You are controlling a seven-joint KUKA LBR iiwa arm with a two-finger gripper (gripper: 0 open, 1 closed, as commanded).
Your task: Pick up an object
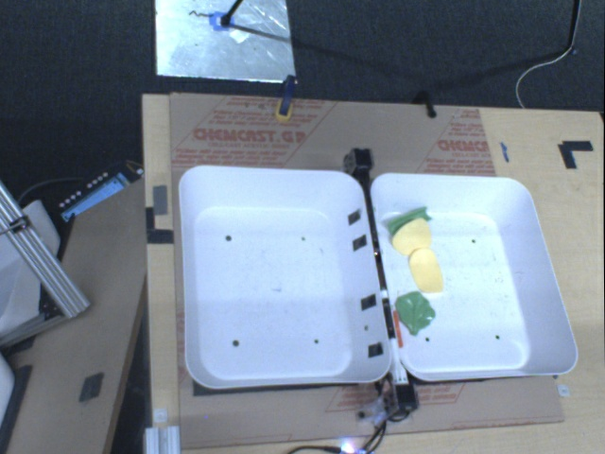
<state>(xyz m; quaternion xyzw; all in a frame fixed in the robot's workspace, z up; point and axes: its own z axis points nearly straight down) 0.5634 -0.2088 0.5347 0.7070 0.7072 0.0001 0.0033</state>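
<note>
The pickable things lie in the right bin (529,253), bunched against its left wall: a yellow piece (413,239) touching a second yellow piece (427,271), a green scrap (408,219) above them and a green piece (415,310) below; the left bin (203,206) sits alongside. The likely trouble is crowding; closing on one piece could nudge its neighbours or scrape the wall. Red print on the cardboard (312,121) covering the tabletop is mirrored and unreadable.

One fixed camera looks down at a slant — both white bins (274,192) in frame.
</note>
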